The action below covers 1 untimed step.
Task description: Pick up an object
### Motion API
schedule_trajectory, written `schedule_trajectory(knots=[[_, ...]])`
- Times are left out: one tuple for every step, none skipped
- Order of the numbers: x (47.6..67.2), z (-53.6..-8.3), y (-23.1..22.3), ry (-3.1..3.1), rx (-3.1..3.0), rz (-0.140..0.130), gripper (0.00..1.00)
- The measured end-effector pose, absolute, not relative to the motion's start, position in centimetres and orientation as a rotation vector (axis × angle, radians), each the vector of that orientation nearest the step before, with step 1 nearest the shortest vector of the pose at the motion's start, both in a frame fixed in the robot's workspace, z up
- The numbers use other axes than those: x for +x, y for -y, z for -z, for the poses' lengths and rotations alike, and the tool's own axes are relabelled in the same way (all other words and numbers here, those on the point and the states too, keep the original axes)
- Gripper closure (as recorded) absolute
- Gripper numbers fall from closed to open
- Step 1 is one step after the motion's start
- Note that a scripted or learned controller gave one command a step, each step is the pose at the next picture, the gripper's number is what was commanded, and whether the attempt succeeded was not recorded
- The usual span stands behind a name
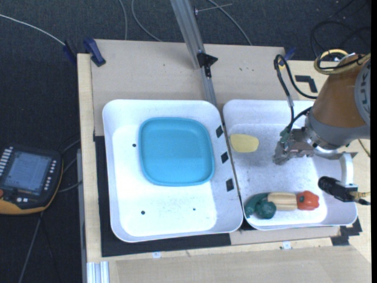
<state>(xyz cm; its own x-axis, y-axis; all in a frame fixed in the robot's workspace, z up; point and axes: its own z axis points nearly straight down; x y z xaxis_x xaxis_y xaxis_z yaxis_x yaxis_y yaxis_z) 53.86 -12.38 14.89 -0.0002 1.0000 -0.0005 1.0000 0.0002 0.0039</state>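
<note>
- I see the tan bench (147,69) bearing two white bins side by side.
- Left bin (118,175) and right bin (259,114) touch.

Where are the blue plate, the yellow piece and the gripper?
Blue plate (177,151): camera view, middle of its flat base.
Yellow piece (244,143): camera view, its centre.
Gripper (284,157): camera view, between its fingertips.

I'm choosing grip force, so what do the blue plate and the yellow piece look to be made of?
The square blue plate in the left white bin looks like moulded plastic: even colour, soft sheen, rounded raised rim. The small pale yellow oval piece in the right white bin looks matte, maybe foam or soft plastic; too small to tell.
</note>
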Motion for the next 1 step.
schedule_trajectory(knots=[[54.49, -20.98, 11.97, -2.219, 2.217, -0.006, 1.00]])
